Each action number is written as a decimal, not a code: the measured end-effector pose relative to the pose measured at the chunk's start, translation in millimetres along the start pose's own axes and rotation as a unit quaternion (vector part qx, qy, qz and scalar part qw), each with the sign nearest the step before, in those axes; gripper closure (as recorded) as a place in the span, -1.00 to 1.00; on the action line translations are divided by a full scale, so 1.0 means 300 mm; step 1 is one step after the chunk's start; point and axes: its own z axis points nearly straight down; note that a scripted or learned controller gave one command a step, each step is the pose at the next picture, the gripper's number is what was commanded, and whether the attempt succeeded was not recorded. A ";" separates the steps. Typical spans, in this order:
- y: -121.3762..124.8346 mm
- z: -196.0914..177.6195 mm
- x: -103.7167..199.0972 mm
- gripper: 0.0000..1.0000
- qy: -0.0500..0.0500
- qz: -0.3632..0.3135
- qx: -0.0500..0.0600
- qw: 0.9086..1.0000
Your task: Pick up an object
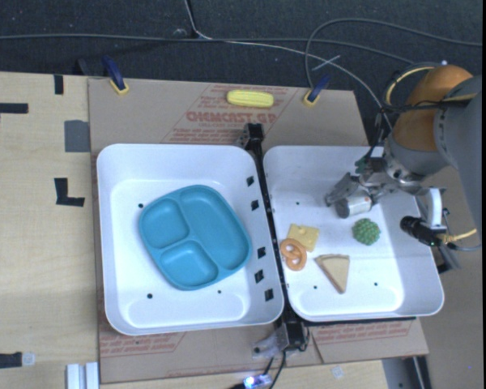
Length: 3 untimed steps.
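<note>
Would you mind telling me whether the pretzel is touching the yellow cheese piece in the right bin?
Touching: in the camera view the pretzel overlaps the lower left edge of the yellow cheese piece, with no white bin floor showing between them.

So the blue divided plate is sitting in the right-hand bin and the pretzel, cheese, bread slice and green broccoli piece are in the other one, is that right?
Not quite. The camera view shows the blue divided plate lying in the left bin, not the right. The pretzel, cheese, bread slice and green broccoli piece are in the right bin, as is the gripper.
</note>
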 end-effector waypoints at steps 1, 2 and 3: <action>0.003 -0.044 0.001 1.00 0.000 -0.001 -0.001 1.000; 0.008 -0.248 0.014 1.00 0.000 0.000 -0.004 1.000; 0.000 -0.405 -0.011 1.00 0.000 0.000 -0.003 1.000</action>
